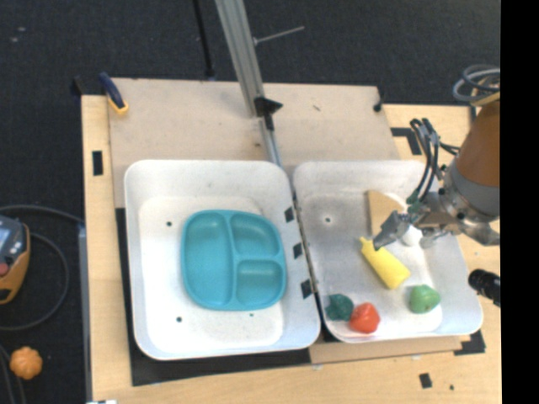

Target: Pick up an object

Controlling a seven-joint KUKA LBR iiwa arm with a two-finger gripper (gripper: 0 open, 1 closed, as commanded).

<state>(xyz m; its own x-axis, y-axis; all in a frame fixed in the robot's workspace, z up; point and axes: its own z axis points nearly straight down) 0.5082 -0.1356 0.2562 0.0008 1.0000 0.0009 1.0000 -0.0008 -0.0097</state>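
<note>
My gripper [414, 231] hangs over the right bin [337, 183], near its right side, with its fingers spread open and nothing between them. Just below and left of it lies a yellow corn-like object [386, 264], its upper end close to the left finger [390, 229]. A tan wedge [381, 204] lies just left of the gripper. Along the bin's front edge sit a light green lump [423, 298], a red object [365, 318] and a dark green object [340, 306].
The left bin [152, 192] holds a teal divided plate [233, 259]. A metal post [244, 49] rises behind the seam between the bins. An orange ball [25, 362] lies off the bench at lower left.
</note>
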